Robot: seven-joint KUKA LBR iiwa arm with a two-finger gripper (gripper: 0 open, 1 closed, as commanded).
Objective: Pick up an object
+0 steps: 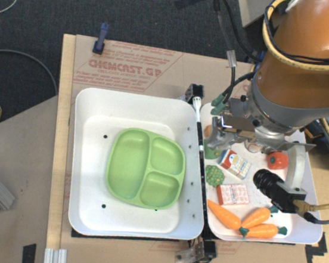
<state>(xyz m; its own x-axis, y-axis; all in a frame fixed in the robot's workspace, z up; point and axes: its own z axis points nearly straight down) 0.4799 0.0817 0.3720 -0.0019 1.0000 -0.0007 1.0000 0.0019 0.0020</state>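
Observation:
The right bin (310, 232) holds small toy foods. A green broccoli piece (214, 175) lies near its left wall. Two red-and-white cartons lie close by, one (235, 164) above the other (233, 195). Three orange carrots (224, 214) (256, 216) (262, 231) lie along the front. A red tomato (277, 159) sits farther right. My gripper (214, 143) hangs low at the bin's left wall, just above the broccoli and left of the upper carton. The big orange-banded wrist hides the back of the bin. I see nothing between the fingers.
The left bin (84, 147) holds a green divided plate (146, 169) in its middle. A white curved piece (296, 166) lies right of the tomato. A small orange thing (208, 129) peeks out beside the gripper. Cardboard (124, 68) lies under both bins.

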